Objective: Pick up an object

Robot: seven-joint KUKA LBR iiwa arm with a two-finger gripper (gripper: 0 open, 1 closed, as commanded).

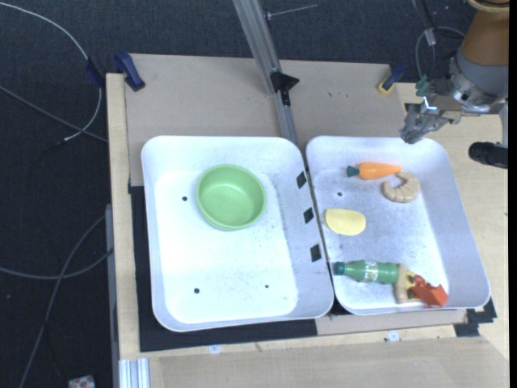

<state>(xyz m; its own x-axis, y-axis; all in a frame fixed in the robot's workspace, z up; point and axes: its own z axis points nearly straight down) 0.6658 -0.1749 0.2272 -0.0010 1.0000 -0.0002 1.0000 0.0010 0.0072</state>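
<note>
**Desk:** What have you got on the bench (pixel 202 95)?

**Caption:** Two white bins side by side; the left bin (pixel 161 217) carries a green bowl (pixel 231 196); the right bin (pixel 460 208) carries everything you might lift: a toy carrot (pixel 376 170) near the far wall, a pale curled piece (pixel 401 188) just beside it, a yellow oval (pixel 345 221) near the middle, a green bottle (pixel 370 272) lying on its side toward the near edge, and a red and tan toy (pixel 420 289) touching its end.

**Desk:** And the arm?

**Caption:** Your hand (pixel 415 129) hangs over the far right corner of the right bin, above the rim; nothing sits between its fingers; whether they are parted or closed you cannot tell from this slant; the carrot lies nearest to it, yet apart.

**Desk:** So how far along?

**Caption:** By the look of it, barely begun; every object lies flat in its bin, none lifted; you have yet to choose a target, descend, close and raise; the whole pick appears to be left.
</note>
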